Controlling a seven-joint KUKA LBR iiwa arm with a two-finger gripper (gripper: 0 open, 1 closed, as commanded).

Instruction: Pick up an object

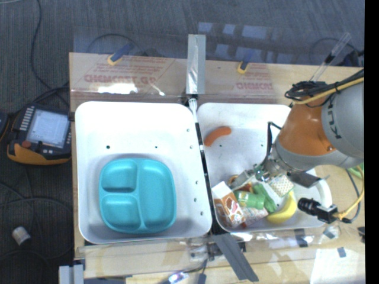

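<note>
Yellow banana (284, 210) lies just below-right of our hand (265, 175), long axis slanting, amid clutter in right bin (249, 114). Orange sausage (217, 134) sits well up-left of hand. Whether hand is spread or pinching, we cannot tell.

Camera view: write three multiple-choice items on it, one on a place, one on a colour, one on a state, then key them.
1. Where does the divided tray lie?
A. left bin
B. right bin
C. on the floor

2. What colour is the sausage-shaped piece lying alone in the right bin?
A. blue
B. orange
C. white

3. How does the tray lie?
A. compartments facing up
B. upside down
C. on its edge

Key: 1 A, it lies on the left bin's white floor. 2 B, it is orange against the white. 3 A, its three compartments face up.
</note>
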